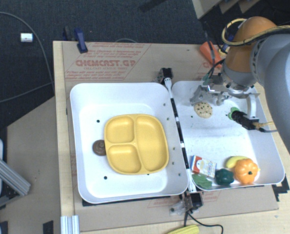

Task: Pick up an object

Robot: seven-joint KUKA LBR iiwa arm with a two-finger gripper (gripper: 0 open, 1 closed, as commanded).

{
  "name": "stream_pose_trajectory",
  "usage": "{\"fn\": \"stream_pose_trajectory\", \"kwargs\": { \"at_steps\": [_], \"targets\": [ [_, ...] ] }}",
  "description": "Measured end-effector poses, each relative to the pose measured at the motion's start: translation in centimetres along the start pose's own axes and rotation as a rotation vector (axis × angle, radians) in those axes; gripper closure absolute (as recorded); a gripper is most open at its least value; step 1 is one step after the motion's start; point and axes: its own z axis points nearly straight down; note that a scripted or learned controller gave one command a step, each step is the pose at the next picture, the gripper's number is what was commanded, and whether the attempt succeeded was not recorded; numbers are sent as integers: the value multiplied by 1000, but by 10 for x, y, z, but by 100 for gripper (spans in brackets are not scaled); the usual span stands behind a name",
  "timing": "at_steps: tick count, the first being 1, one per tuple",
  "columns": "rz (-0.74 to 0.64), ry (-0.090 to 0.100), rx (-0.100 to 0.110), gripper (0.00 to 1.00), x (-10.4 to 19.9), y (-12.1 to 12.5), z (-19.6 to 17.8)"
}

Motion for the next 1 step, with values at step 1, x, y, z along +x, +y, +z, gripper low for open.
{"fn": "stream_pose_trajectory", "kwargs": {
  "at_steps": [1],
  "targets": [
    [-1, -2, -6, 100, 0, 2, -12]
  ]
}}
